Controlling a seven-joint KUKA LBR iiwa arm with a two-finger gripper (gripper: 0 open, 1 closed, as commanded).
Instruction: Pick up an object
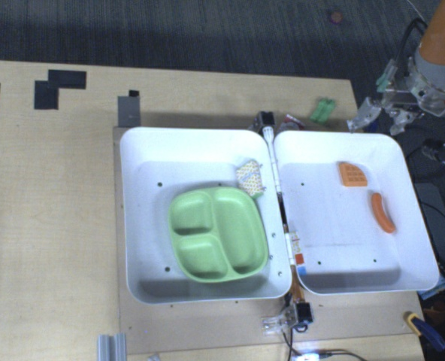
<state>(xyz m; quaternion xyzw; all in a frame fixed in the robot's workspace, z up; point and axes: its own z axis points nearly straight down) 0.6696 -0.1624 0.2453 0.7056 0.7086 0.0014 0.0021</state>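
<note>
The right bin [403, 201] holds an orange square waffle-like piece [352, 174] near its far side and an orange sausage-shaped toy [382, 212] to the right of the middle. In the left bin [136, 201] lies a green divided plate [216, 233], with a small yellow-and-white patterned item [249, 176] at its far right corner. My gripper [376, 121] hovers over the far right rim of the right bin, behind the waffle piece. Its fingers are spread open, nothing between them.
A small green object [322, 110] lies on the bench behind the right bin. Cables and clips run along the seam between the bins [279, 201]. Black markers [57, 87] sit at the bench's far left.
</note>
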